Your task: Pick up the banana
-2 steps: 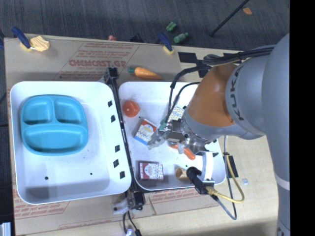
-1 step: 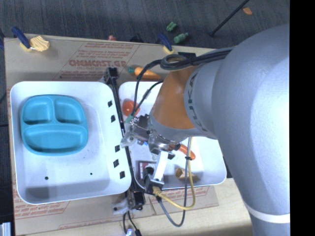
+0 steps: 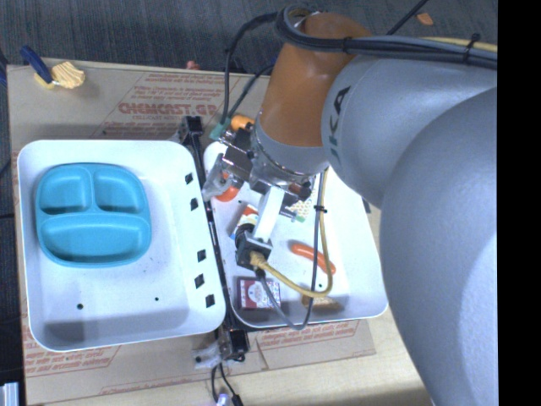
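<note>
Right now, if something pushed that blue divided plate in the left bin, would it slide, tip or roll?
The blue plate would probably slide, not roll: it lies flat and wide on the left bin floor. It looks like moulded plastic, so likely stiff and light.

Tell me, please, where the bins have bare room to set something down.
The left bin is bare between the blue tray and the near wall, and between tray and middle wall. The right bin is crowded under the arm.
</note>
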`<state>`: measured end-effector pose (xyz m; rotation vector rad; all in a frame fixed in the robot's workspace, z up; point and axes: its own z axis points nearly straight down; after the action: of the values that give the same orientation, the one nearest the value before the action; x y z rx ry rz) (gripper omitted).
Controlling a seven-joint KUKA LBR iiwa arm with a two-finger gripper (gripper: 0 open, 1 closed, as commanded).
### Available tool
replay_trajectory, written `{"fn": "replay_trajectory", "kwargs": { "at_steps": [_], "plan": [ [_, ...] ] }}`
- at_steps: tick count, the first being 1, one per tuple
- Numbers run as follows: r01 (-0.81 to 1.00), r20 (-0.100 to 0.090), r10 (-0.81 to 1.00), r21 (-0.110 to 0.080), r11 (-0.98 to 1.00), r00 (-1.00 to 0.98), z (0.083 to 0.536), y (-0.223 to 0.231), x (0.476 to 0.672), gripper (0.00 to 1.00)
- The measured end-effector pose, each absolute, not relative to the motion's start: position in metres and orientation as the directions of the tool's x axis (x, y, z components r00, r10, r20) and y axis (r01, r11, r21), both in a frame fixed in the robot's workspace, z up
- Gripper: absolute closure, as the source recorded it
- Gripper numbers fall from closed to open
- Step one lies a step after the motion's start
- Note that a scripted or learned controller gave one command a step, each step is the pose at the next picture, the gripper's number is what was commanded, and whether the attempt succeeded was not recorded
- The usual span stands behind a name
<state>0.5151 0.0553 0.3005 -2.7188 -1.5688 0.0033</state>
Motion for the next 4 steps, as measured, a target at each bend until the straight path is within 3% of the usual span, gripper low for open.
{"fn": "replay_trajectory", "kwargs": {
  "at_steps": [1,2,3,4],
  "plan": [
    [0.909,-0.002,0.909,-0.006,-0.418,0.418,0.250,0.004,0.475,0.00],
    [0.666,-0.004,0.666,-0.008,-0.746,0.746,0.191,0.038,0.475,0.00],
    [0.760,-0.002,0.760,-0.005,-0.649,0.649,0.245,-0.021,0.492,0.00],
    [0.823,-0.002,0.823,-0.006,-0.569,0.569,0.191,-0.051,0.475,0.00]
  ]
}}
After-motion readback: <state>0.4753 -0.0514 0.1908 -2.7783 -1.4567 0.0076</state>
